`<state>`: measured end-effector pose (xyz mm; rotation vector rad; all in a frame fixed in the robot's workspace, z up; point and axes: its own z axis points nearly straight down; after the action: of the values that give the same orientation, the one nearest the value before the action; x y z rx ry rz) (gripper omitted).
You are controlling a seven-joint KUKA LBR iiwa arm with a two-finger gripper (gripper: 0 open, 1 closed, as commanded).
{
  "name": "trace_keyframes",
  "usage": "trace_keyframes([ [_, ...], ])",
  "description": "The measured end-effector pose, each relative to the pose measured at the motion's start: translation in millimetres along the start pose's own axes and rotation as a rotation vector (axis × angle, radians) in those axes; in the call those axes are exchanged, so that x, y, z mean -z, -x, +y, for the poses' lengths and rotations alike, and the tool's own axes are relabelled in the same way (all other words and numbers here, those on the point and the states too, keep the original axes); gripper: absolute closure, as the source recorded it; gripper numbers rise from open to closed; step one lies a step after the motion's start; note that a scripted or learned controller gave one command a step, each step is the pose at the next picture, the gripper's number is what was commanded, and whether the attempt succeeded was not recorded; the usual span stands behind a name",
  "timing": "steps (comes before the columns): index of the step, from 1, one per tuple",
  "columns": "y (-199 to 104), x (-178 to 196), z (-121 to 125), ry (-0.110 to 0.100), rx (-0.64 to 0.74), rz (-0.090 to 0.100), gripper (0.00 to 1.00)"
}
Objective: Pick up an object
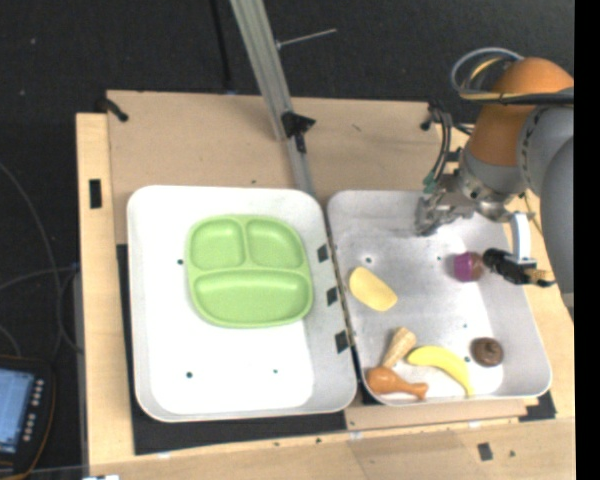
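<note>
1. My gripper hangs over the right bin's far end; grip state: cannot tell.
2. Right bin: one banana, one drumstick, four other foods.
3. Left bin: one green plate.

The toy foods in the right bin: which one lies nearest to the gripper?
The small purple piece. It lies just below the gripper, while the yellow banana and brown piece lie near the bin's front edge.
</note>
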<state>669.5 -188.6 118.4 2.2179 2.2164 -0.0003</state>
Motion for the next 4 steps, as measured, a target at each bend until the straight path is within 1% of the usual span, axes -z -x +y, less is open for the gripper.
trace_keyframes([
  [1,9.5,51.7,6.9,0.003,-0.002,0.002,1.0],
  [2,11.0,86.1,8.2,0.002,0.001,0.002,1.0],
  [3,-42.3,85.9,-13.7,-0.004,0.006,0.004,1.0],
  [4,-101.0,98.7,-25.4,-0.002,0.008,0.006,1.0],
])
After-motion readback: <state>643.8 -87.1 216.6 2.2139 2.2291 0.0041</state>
